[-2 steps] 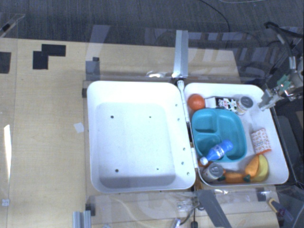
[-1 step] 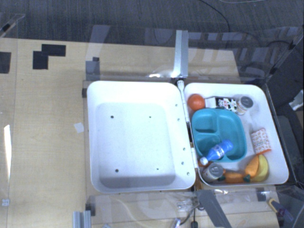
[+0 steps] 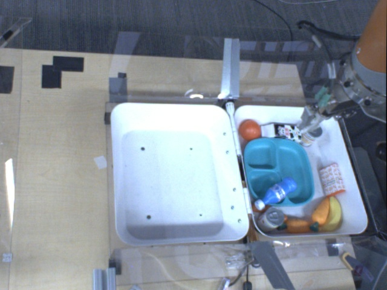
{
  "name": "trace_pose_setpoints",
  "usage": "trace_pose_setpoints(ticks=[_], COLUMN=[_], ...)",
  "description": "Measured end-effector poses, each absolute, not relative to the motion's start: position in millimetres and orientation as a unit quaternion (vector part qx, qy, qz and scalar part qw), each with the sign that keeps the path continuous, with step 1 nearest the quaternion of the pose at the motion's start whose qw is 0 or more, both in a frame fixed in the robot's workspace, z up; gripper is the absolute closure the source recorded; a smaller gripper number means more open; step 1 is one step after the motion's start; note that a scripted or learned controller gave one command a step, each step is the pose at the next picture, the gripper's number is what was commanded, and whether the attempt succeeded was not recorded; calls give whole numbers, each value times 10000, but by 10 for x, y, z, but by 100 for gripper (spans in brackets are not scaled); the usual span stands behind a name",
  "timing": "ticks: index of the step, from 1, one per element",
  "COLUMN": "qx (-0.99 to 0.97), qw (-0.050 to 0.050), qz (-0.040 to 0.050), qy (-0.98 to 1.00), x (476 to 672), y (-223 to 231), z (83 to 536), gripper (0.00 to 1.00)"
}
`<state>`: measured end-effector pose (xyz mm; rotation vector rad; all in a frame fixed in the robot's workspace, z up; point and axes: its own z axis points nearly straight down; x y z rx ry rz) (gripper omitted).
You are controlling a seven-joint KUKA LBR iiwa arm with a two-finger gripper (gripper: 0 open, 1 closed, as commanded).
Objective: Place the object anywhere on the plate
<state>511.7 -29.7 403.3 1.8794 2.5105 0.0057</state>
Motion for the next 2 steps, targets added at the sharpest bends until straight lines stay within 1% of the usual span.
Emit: trace_pose_setpoints(ticks=[1, 2], qx=[6341, 7068], qw=[25, 22], qz=[17, 19], qy=[7732, 7074], x=[4879, 4883], y=[-487, -473], z=[4089, 3504], gripper=[100, 100])
